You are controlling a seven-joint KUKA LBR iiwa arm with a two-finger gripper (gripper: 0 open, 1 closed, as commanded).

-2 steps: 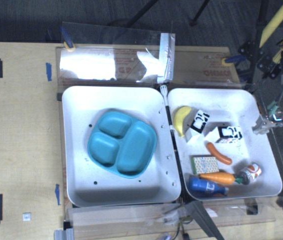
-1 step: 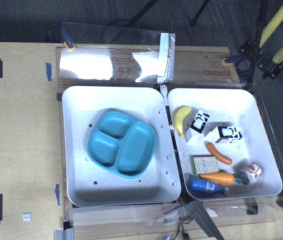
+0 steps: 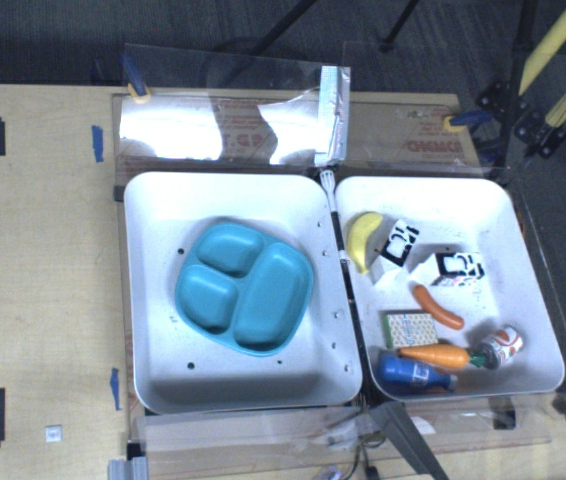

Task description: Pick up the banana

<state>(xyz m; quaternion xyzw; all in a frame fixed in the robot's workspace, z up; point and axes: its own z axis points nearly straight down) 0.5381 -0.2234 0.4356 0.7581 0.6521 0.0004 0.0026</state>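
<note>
A yellow banana (image 3: 363,238) lies in the right bin (image 3: 523,268), near its upper left corner and close to the divider between the two bins. It rests on the bin floor just left of a white block with black markings (image 3: 397,244), touching or nearly touching it.
The right bin also holds a second black-and-white block (image 3: 458,266), an orange sausage-like piece (image 3: 436,306), a small speckled card (image 3: 410,327), a carrot (image 3: 439,355), a blue bottle (image 3: 413,373) and a small round can (image 3: 504,344). A blue divided plate (image 3: 245,285) sits in the left bin (image 3: 153,218).
</note>
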